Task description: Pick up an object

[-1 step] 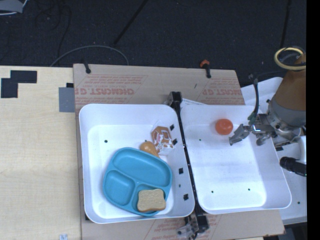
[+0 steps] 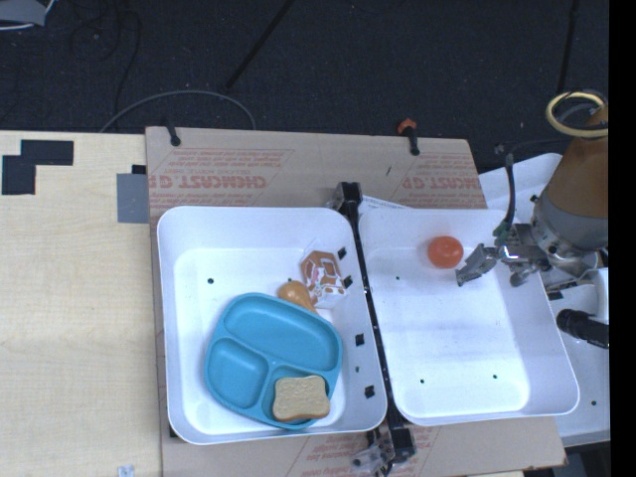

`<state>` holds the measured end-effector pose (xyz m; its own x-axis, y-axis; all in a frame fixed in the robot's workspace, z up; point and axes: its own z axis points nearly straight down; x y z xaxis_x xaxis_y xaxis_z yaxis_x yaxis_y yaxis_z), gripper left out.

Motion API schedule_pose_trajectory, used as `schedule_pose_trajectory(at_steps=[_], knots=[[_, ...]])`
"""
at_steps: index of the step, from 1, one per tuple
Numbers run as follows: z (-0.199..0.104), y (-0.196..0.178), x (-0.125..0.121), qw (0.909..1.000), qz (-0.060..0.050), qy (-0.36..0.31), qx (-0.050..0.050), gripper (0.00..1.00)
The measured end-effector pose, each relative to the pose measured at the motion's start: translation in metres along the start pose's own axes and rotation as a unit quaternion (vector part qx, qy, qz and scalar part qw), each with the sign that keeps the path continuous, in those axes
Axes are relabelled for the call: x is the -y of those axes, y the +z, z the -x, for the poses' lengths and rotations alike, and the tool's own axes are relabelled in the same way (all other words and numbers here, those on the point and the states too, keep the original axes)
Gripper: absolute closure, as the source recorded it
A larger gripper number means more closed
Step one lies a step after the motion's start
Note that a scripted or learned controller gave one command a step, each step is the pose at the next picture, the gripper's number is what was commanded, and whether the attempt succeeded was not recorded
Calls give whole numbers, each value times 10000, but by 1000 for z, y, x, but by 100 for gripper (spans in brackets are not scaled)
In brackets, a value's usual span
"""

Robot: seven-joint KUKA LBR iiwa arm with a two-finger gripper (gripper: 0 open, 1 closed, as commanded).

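Note:
A small red-orange ball lies in the right bin, near its far edge. My gripper hangs just right of the ball, over the bin's right side. It is open, with nothing between its fingers, and its left fingertip sits a short way from the ball without touching it. In the left bin a blue divided plate carries a slice of bread. A tan rounded piece and a brown-and-white patterned item rest just beyond the plate.
A black divider runs between the two bins. The bins stand on a cardboard sheet over a pale wooden bench. The right bin's near half shows bare white floor.

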<state>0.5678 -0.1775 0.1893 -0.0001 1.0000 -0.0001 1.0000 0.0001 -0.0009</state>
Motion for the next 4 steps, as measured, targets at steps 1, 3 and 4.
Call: schedule_pose_trajectory(at_steps=[1,3,4], knots=[[-6,63,0,10000,-28,-3,-11,0],[-6,92,0,10000,-12,16,-7,100],[-4,49,4,10000,3,28,-2,100]])
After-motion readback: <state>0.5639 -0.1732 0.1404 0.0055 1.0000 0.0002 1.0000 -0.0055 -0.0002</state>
